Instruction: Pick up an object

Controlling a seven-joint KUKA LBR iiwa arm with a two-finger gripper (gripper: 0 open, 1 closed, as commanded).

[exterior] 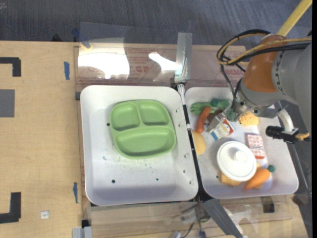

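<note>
The gripper (229,114), grip state unclear, hangs just right of the orange carrot (203,119).

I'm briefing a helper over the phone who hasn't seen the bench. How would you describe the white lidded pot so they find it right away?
Start at the right bin, the one the arm reaches into. In its near half stands the white lidded pot, round, with a knob on top. It is the largest item there and plain white, while its neighbours are colourful: an orange carrot beside it and a red-and-white packet behind it.

Two white bins (94,148) (282,177), one green divided plate (142,128), two toy carrots (203,119) (258,178), one white lidded pot (237,158).
</note>
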